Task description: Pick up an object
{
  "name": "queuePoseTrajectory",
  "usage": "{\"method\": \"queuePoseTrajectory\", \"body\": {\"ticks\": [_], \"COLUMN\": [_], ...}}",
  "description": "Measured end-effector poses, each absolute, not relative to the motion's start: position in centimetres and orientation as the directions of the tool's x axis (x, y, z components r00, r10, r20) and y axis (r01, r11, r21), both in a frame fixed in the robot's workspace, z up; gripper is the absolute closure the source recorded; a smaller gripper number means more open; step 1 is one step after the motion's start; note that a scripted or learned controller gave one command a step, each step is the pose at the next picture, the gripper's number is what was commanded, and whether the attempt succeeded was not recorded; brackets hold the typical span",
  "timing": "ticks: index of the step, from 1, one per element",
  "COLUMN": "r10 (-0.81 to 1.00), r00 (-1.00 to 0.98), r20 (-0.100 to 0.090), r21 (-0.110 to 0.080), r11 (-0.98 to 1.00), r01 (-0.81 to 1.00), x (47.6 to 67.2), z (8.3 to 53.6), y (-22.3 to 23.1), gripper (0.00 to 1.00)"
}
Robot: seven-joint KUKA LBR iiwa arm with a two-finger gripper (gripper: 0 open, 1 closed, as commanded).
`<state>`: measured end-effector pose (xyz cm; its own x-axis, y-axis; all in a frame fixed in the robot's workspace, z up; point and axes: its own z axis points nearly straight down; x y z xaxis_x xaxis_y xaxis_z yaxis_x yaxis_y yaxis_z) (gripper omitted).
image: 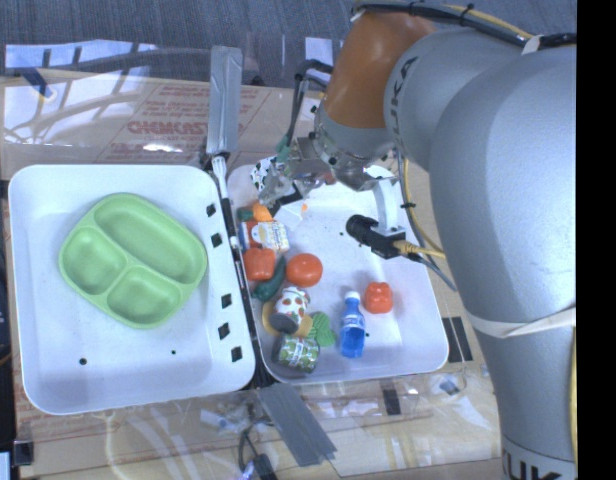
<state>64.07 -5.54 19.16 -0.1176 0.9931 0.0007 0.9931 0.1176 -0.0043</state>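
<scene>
My gripper (285, 181) hangs over the far left corner of the right bin (418, 313), below the orange wrist band. A black-and-white spotted thing (262, 174) lies right beside it, and I cannot tell whether they touch. Just in front lie a small orange piece (260, 213) and a white labelled packet (271, 235). Further forward are a red toy (259, 264), an orange-red ball (304, 268), a pale round toy (290, 308), a green can (298, 353), a blue bottle (352, 325) and a small orange block (378, 296).
The left bin (48, 368) holds a green divided plate (133, 258). A black-clipped divider (228, 268) separates the two bins. The grey arm covers the right bin's far right part. Cardboard (138, 123) lies behind the bins.
</scene>
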Motion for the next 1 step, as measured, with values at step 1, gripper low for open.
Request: {"method": "queuePoseTrajectory", "body": {"ticks": [1], "r10": [0.988], "r00": [0.154], "r20": [-0.001], "r21": [-0.009], "r11": [-0.154], "r01": [0.988], "x": [59.84], "z": [18.99], "y": [-5.96], "gripper": [1.00]}}
